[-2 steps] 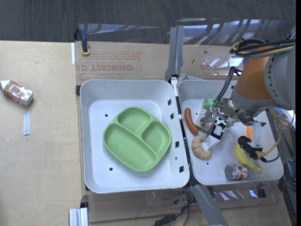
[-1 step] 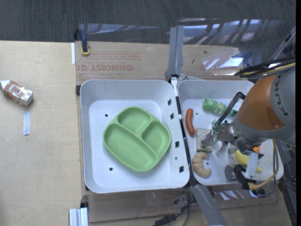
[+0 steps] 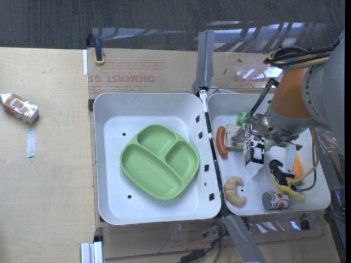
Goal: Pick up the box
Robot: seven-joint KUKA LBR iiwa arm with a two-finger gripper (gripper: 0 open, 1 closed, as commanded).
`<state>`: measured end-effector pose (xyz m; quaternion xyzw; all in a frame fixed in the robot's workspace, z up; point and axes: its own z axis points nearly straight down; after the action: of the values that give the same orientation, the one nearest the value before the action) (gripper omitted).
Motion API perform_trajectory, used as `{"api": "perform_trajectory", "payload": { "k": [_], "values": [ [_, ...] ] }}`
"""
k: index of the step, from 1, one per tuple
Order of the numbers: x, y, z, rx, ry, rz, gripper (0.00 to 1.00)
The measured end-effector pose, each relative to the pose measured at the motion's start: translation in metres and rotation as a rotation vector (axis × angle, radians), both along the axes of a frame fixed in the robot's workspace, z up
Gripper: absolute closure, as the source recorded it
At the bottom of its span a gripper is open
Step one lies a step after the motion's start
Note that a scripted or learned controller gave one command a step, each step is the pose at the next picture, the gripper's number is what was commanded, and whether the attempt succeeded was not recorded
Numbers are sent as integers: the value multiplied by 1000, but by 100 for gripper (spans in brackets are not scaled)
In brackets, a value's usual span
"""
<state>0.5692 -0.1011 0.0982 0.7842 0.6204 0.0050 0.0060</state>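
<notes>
Crowding was the risk: sausage [image 3: 221, 141] lay at nine o'clock of the box [image 3: 235, 136], easily snagged instead. Gripper [image 3: 254, 148] sat at three o'clock; clenched or released, I couldn't tell.

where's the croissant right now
In the camera view, the croissant lies in the lower left part of the right bin, below the red sausage and left of the can.
</notes>
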Motion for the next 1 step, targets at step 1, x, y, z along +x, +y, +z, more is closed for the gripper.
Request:
{"api": "perform_trajectory", "payload": {
  "k": [1],
  "values": [
    [73,4,0,0,2,45,0]
  ]
}}
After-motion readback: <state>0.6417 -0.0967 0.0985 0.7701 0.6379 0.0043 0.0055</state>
